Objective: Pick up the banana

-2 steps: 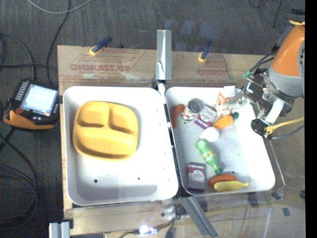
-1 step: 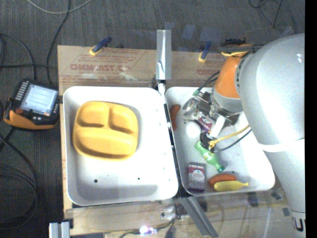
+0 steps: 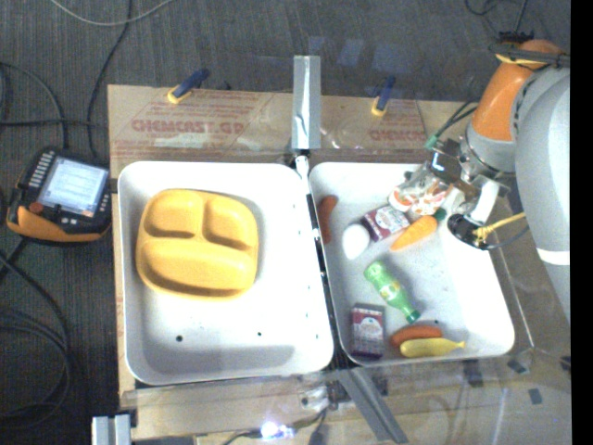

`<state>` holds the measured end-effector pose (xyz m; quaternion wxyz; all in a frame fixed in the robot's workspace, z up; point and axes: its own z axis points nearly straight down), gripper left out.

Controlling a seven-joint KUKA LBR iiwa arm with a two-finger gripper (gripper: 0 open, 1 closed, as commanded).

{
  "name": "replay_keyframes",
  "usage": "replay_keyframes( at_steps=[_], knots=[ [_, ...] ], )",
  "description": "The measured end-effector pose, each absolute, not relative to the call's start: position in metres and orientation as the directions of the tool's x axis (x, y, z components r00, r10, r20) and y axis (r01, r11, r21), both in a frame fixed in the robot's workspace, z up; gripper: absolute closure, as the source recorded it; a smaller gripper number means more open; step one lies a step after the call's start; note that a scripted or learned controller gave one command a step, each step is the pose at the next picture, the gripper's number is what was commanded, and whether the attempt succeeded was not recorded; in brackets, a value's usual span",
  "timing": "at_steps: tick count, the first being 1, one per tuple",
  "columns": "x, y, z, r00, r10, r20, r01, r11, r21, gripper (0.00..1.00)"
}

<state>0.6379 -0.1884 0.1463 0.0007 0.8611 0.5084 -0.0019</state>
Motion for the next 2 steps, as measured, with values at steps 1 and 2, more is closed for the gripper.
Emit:
replay_keyframes(
  at_steps=[1, 2],
  knots=[
    [0.585, -0.119, 0.093, 0.690, 0.724, 0.006, 0.724, -0.690, 0.015, 0.00],
    [0.584, -0.100, 0.337, 0.740, 0.672, -0.005, 0.672, -0.740, 0.001, 0.00]
  ],
)
